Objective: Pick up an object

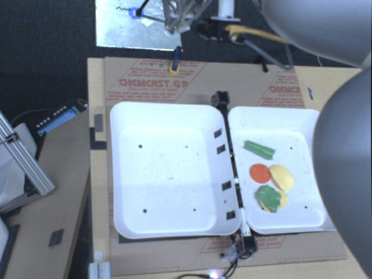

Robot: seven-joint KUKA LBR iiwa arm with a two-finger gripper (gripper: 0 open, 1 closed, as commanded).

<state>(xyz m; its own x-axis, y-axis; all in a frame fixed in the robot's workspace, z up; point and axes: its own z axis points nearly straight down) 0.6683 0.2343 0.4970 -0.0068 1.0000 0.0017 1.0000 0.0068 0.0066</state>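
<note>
Green cucumber-like piece, orange disc, yellow piece, green leafy piece clustered in right bin; gripper at twelve o'clock, finger state unreadable.

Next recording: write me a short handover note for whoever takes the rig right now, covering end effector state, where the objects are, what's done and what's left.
End effector: raised beyond the far edge of the bins, nothing visible in it.
Objects: all in the right bin: green stick farthest back, orange disc beside the yellow piece, green leafy piece nearest the front.
Done: no pick yet.
Left: descend into the right bin, grasp one object, lift.
</note>
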